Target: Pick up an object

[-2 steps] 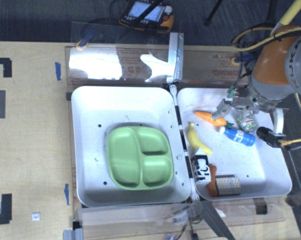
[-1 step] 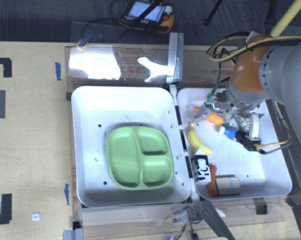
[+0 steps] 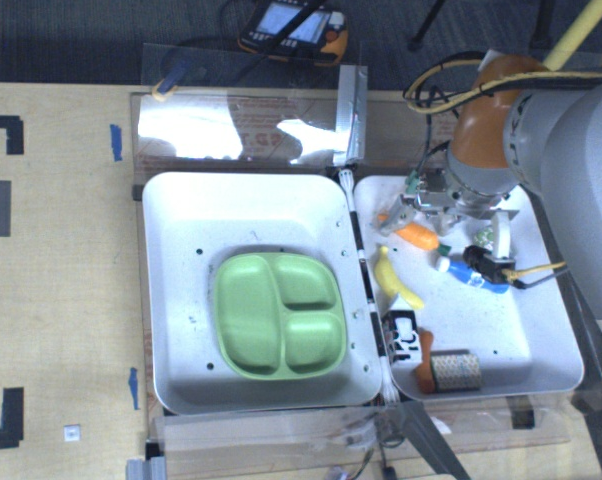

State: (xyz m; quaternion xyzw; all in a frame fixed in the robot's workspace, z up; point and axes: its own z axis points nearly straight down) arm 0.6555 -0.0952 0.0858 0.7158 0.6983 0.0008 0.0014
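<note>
**Camera view.** The gripper (image 3: 431, 216) hangs low in the far part of the right bin (image 3: 541, 358), beyond the yellow banana (image 3: 394, 279) and a little to the arm's side of it. Whether it is spread or pressed together cannot be told from this slant, and nothing can be seen in its grasp.

An orange piece (image 3: 418, 235), the likeliest object to be picked up, lies just beyond the banana, directly under the gripper and seemingly close to touching it. The low pose suggests a descent onto this piece, with no grasp yet proven.

The banana itself lies against the wall shared by the two bins, a place that would probably crowd a grasp. On the near side of the banana sit a black-and-white item (image 3: 402, 334) and a grey brush-like cylinder (image 3: 451, 369), both well apart from the gripper. A small blue object (image 3: 469, 273) lies to the arm's side of the banana.

Across the shared wall from the banana, the left bin (image 3: 171, 208) holds a green divided plate (image 3: 279, 314), lying flat near its middle.

The counter (image 3: 51, 268) is pale wood with black marks and strips of blue tape (image 3: 115, 141). Beyond it, a dark floor carries a handheld controller (image 3: 291, 26).
</note>
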